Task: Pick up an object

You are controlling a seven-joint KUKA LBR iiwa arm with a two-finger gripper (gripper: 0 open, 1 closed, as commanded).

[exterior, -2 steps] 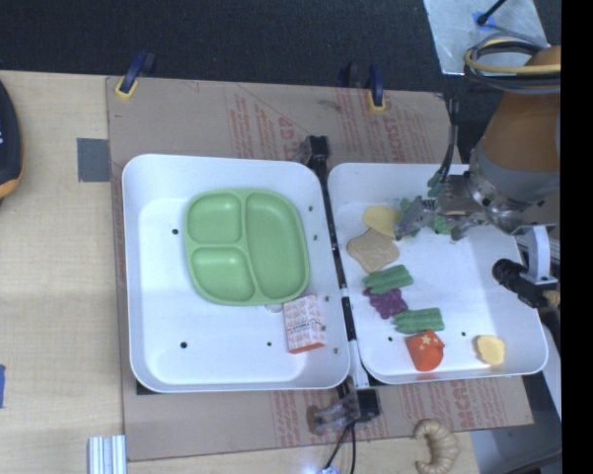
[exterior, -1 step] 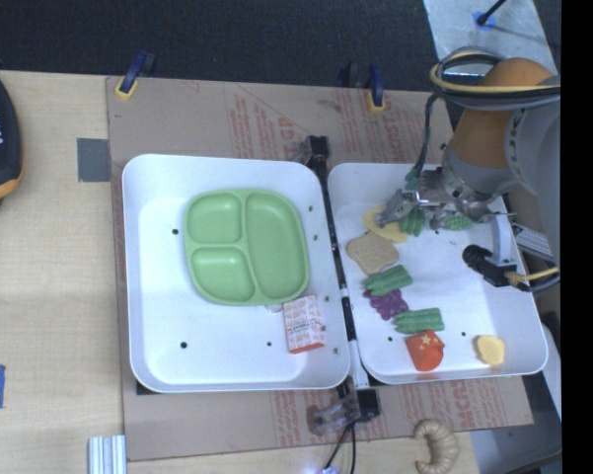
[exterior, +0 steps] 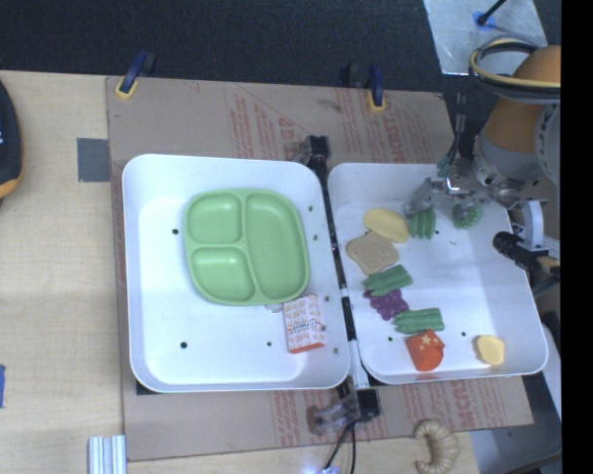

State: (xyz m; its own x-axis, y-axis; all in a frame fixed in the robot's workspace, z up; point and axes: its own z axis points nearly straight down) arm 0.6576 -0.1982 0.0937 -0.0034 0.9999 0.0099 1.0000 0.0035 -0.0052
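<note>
Nearest you, bottom edge: a tan ridged curl (exterior: 436, 444) on the cardboard, a cable clip (exterior: 337, 415) between the bins. Right bin (exterior: 513, 294) holds the candidates, all toy food by the look: red strawberry-like piece (exterior: 425, 351), small yellow lump (exterior: 489, 349), two green ridged pods (exterior: 418, 319) (exterior: 387, 279), purple grape cluster (exterior: 387, 303), tan bread-like slab (exterior: 372, 254), smooth yellow lemon shape (exterior: 386, 224). Left bin (exterior: 148, 265) carries a glossy green divided plate (exterior: 247, 246) and a printed sachet (exterior: 303, 323), both flat, poor picks.

The gripper (exterior: 444, 197) sits low over the right bin's far end; you cannot tell how its fingers stand. Dark green pieces (exterior: 421, 223) lie just beside it, one touching the lemon shape.

Judgement: aim for the nearest green piece, close across its narrow width, come down square; smooth moulded plastic slips sideways. Keep clear of the bin wall.
</note>
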